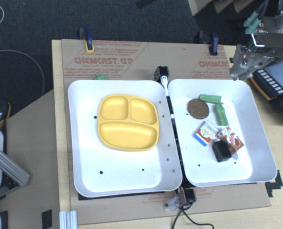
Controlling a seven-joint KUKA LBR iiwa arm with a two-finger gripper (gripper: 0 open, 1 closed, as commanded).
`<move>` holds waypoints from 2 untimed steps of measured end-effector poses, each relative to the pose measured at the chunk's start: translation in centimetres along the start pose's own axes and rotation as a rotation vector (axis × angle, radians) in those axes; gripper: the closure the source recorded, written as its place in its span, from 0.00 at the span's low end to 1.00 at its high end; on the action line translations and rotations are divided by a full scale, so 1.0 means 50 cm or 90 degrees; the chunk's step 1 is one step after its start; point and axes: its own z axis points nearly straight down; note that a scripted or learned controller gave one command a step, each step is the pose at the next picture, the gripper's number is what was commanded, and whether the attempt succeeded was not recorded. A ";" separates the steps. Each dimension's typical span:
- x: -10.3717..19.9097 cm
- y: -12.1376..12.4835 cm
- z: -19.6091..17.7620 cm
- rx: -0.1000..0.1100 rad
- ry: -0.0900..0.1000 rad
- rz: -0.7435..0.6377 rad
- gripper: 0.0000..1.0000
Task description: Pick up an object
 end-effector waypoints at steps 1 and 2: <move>0.096 0.001 0.001 -0.001 0.000 0.000 1.00; 0.192 0.001 0.001 -0.002 0.000 0.000 1.00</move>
